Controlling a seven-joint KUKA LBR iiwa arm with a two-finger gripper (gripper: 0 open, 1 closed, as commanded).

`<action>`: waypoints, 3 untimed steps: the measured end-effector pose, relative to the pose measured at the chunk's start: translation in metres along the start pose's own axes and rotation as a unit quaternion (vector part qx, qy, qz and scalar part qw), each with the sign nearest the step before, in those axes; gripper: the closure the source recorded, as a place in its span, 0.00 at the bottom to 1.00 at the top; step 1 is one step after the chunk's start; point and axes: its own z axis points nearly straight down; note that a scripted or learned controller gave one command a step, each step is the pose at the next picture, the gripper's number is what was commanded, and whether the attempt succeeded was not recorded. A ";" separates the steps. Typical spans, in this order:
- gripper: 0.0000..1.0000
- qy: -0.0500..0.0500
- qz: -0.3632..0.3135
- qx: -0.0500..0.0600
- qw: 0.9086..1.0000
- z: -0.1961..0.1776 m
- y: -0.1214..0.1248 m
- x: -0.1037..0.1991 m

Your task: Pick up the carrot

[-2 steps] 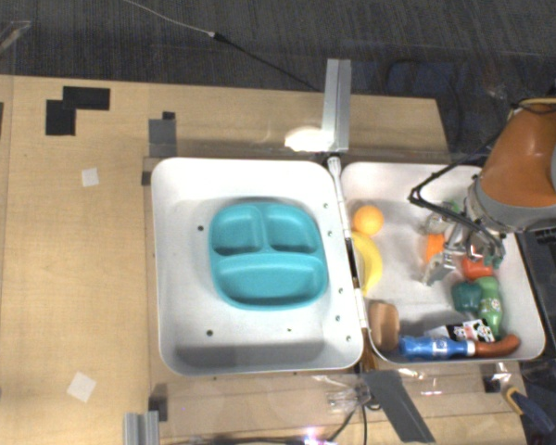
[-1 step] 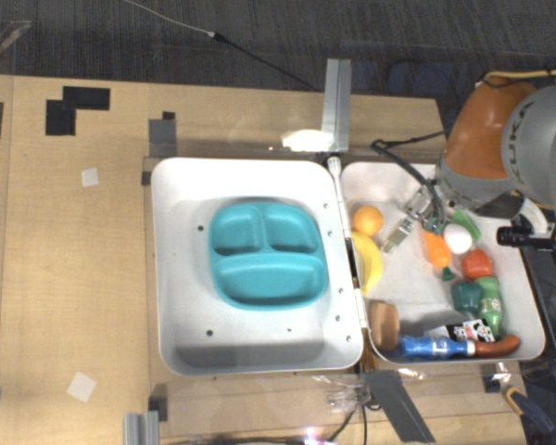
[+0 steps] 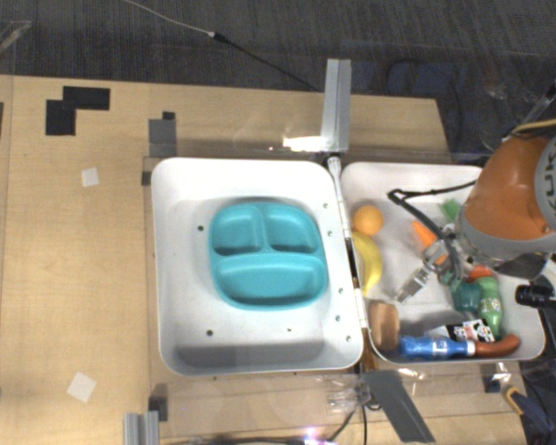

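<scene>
So the small orange carrot is sitting in the right-hand shallow white bin, roughly mid-bin, just a short stubby orange wedge lying at a slant. Only part of it shows because the grey arm with the big orange band hangs right over that side and covers whatever is past the carrot's right end. It reads brighter and redder than the round orange fruit sitting near the bin's left wall.

The two-finger metal gripper is down inside the same bin, just below and beside the carrot, its silvery fingers pointing down-left toward the bin floor. Nothing is visible between them, and honestly whether they're spread or closed is impossible to tell from this angle.

Other stuff crowded in there: a yellow banana along the left wall under the orange fruit, a brown rounded block in the lower-left corner, a blue tube-like bottle lying along the bottom wall, and a green item partly under the arm.

The left-hand white bin holds a teal three-compartment plastic plate sitting flat in the middle
</scene>
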 end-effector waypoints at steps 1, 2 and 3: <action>0.00 0.001 0.151 0.000 0.988 0.002 0.010 -0.053; 0.00 0.000 0.092 0.002 0.996 -0.044 0.000 -0.121; 0.00 0.002 0.063 0.000 0.998 0.003 0.070 -0.055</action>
